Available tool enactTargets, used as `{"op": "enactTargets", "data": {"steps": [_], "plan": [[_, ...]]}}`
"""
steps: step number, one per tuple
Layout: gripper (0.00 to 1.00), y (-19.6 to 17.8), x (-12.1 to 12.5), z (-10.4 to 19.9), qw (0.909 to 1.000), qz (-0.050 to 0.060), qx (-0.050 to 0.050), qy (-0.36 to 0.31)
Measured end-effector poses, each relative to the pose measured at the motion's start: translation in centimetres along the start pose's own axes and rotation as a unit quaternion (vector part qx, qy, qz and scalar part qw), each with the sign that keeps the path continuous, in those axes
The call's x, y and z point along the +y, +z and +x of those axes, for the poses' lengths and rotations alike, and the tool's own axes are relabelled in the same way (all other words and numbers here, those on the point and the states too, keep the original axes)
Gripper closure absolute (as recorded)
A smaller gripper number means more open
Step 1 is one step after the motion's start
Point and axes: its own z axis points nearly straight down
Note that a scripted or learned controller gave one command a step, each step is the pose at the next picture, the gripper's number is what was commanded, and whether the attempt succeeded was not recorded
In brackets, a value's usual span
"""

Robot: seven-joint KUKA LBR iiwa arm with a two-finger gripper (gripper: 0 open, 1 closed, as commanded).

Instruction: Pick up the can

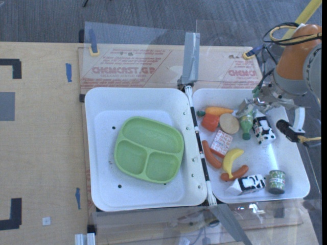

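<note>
Left bin (97, 137): a green divided plate (148, 149). Right bin (296, 188): toy food in the middle, and the can (276, 181) upright in the near right corner, beside a black-and-white carton (249, 183). It looks small, stiff, light and smooth-walled; I would grip across its sides. My tool (254, 106) hovers near the far edge; its opening I cannot tell.

The can (276, 181) stands in the right-hand bin (301, 187), close to its near right corner. It is a small tin with a green patterned label and a pale silvery top, and it looks upright, top facing up. It sits just beside a black-and-white carton (249, 184) lying to its left, perhaps touching it.
</note>
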Motion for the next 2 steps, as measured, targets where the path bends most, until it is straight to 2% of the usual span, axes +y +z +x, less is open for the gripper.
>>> {"op": "enactTargets", "data": {"steps": [1,2], "plan": [[0.0,-0.13,-11.44,0.65,0.9994,-0.009,-0.003,0.033],[0.0,-0.12,-11.44,0.65,0.9994,-0.009,-0.003,0.033]]}}
